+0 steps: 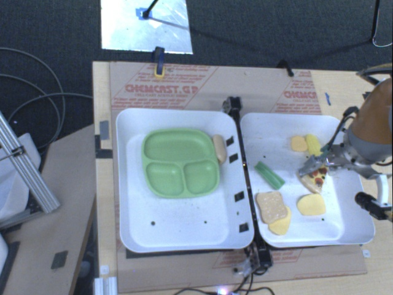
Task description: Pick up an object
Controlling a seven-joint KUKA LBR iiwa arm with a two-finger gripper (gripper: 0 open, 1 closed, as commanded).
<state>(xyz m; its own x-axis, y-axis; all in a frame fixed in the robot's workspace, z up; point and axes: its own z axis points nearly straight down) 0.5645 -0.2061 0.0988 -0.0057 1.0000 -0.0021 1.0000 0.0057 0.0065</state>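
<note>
A bench topped with printed cardboard carries two shallow white bins side by side, seen from above at a slant. The left bin holds a green divided plate with three compartments, lying flat near the bin's centre. A small tan oval piece, perhaps toy bread, rests against the plate's right rim, close to the bin's right wall.

The right bin holds several toy foods. The grey arm with its orange-brown band reaches in over the bin's right edge, and the gripper sits low near the middle of this bin, right at a toy pizza slice with red and dark toppings. Whether its fingers are apart or closed, and whether they have the slice, cannot be told from this angle.

A slice of toast lies near the bin's front-left corner, with a yellow piece touching its front edge. A yellow chip-like piece lies toward the front, just below the pizza slice. A green stick-shaped piece, possibly a bean or celery, lies tilted near the left wall. Toward the back sit a small round orange-yellow piece and a yellow ribbed piece, perhaps corn, touching each other.
</note>
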